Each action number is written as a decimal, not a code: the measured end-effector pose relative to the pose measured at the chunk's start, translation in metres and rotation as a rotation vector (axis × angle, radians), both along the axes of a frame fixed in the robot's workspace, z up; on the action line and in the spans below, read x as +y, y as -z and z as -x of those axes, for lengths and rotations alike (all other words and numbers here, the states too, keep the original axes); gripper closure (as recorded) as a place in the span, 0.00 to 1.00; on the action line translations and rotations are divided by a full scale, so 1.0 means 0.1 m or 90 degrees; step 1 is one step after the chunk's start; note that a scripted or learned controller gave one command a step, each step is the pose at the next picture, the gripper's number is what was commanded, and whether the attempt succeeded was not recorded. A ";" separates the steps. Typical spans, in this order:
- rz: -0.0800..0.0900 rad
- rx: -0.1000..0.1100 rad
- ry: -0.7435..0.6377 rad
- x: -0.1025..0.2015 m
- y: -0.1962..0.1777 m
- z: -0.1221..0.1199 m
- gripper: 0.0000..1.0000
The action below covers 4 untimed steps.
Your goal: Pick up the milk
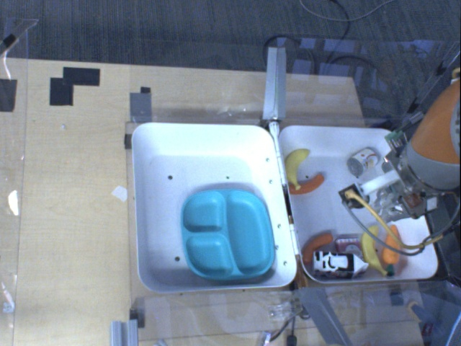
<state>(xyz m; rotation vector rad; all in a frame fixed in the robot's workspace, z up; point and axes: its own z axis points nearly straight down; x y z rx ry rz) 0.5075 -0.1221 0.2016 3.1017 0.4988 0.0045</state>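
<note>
Two bins side by side on the bench.
The left bin (144, 193) holds a tray (227, 233). The right bin (328, 139) holds the milk carton (338, 263) at its near edge, a banana (295, 163) toward its far left, and a can (360, 162) right of that banana.

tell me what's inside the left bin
A blue tray with three compartments lies in the left bin, toward its near side, with nothing showing in the compartments. The bin floor under the tray is covered from view.
</note>
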 end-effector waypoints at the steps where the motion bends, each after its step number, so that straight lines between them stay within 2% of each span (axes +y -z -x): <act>1: 0.000 0.000 -0.089 0.11 -0.03 0.20 1.00; 2: 0.000 0.000 -0.089 0.11 -0.03 0.20 0.00; 3: 0.000 0.000 -0.082 -0.37 0.78 0.19 0.00; 4: 0.001 0.001 -0.121 -0.49 1.12 -0.76 0.00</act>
